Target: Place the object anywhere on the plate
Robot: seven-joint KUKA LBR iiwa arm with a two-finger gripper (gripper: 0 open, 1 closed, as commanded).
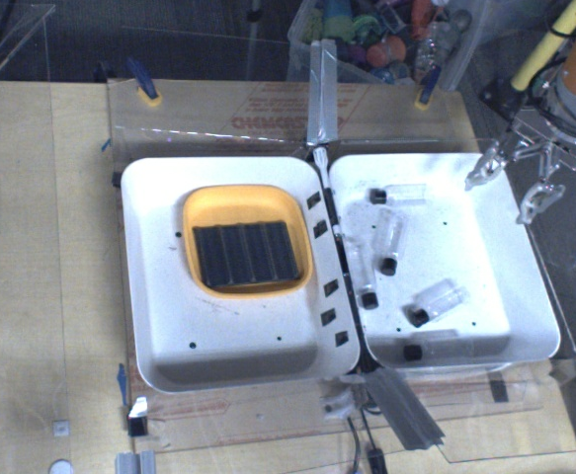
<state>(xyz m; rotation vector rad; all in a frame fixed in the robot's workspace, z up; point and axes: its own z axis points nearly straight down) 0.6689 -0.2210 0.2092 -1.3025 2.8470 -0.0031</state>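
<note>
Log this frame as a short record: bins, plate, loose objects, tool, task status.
left bin: holds the plate
plate: yellow, with a dark ribbed insert in it
right bin: holds clear bottles with black caps
bottles: one near the far edge, one mid-bin, one nearer the front; more along the divider, count unclear
tool: above the right bin's far right corner, fingers spread, nothing between them
task status: no bottle on the plate yet

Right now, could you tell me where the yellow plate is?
The yellow plate sits in the left bin, holding a dark ridged block.
</note>
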